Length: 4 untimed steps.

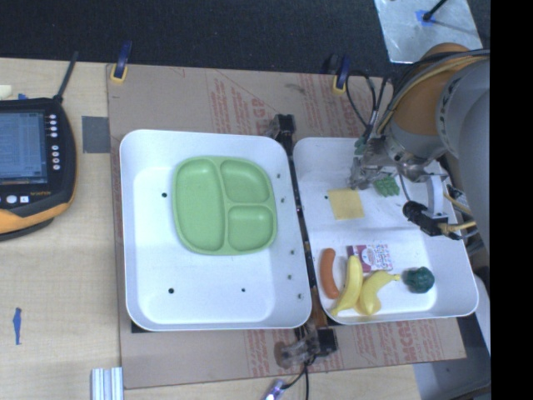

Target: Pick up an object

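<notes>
Bench: we've got a light wood bench [50, 307] with a brown cardboard sheet [208, 98] laid over it, clamped at the far edge; dark floor beyond that.
Bins: two white bins side by side on the cardboard, left bin [141, 298] and right bin [454, 302], touching along the middle seam.
Left bin stuff: just a green divided plate [223, 204], sitting a bit toward the far side.
Right bin stuff: yellow square block [346, 204] near the middle, a small green piece [388, 187] just beside the claw, a sausage [330, 272] and two bananas [360, 286] bunched at the near edge, a printed card [372, 255] under the bananas' tips, and a dark green lump [419, 279] off to the right.
Arm: grey arm [475, 107] with the orange band comes in from the right, over the far right corner of the right bin.
Claw: gripper [363, 173] hangs over the far part of the right bin, just past the yellow block; honestly we can't tell how its jaws stand, or whether anything's in them.
Crowding: cables and a black bracket [425, 217] hang off the wrist, over the bin's right side.
Off to the side: a handheld control pad [29, 165] sits at the left edge of the bench, well apart from the bins.
Open room: bare white floor around the plate, and between the block and the near cluster.
</notes>
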Each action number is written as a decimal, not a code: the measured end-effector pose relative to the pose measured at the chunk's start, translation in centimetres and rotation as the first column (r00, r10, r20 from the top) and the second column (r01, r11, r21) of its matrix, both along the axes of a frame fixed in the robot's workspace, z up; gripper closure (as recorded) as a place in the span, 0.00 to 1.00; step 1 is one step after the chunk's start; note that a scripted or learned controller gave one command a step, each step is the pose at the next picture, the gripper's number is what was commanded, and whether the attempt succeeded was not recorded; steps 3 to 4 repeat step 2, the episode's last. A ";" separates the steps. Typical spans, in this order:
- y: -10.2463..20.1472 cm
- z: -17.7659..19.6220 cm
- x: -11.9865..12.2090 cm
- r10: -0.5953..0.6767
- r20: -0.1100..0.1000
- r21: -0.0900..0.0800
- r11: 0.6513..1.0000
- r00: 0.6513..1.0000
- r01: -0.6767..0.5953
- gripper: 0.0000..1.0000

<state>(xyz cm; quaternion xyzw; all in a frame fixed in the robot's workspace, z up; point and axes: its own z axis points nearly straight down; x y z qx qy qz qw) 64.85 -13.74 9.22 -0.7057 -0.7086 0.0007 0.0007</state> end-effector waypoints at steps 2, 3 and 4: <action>2.1 0.0 0.8 0.001 -0.002 0.001 1.000 1.000 -0.001 0.00; 2.1 0.0 0.8 0.001 -0.002 0.001 1.000 1.000 -0.001 0.00; 2.1 0.0 0.8 0.001 -0.002 0.001 1.000 1.000 -0.001 0.00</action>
